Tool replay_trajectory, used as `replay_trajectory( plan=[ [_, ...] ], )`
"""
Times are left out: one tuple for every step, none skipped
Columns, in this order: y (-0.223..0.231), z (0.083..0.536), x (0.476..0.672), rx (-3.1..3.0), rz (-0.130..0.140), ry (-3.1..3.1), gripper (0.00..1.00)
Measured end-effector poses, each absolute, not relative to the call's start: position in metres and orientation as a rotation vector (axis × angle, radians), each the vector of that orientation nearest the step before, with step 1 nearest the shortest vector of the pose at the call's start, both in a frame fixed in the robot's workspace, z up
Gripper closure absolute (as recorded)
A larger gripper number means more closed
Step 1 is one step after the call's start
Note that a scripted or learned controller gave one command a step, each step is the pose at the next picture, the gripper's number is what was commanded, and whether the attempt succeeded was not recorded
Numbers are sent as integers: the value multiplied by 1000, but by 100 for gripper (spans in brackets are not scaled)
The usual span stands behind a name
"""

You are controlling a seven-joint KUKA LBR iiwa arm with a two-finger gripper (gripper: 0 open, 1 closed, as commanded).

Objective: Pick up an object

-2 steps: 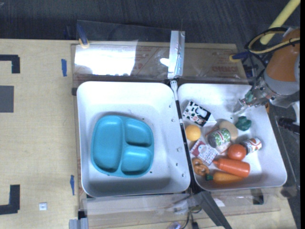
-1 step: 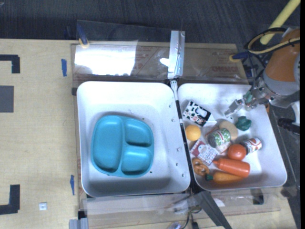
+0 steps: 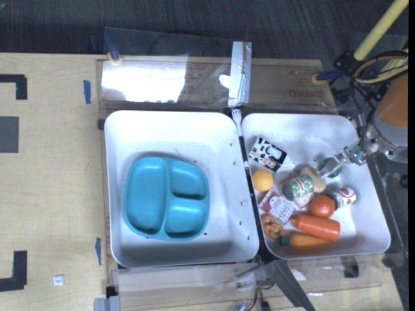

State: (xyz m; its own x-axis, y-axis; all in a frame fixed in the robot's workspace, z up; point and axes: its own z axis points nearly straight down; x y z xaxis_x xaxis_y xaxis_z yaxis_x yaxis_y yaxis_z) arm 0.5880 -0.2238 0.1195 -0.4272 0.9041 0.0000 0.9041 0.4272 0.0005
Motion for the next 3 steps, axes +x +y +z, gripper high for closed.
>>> replay_trajectory(
  plan=[
    [-186, 86, 657, 1355, -5, 2835, 0],
    [-225, 142, 655, 1248, 0, 2868, 0],
    [-224, 152, 657, 1245, 4, 2863, 100]
  ],
)
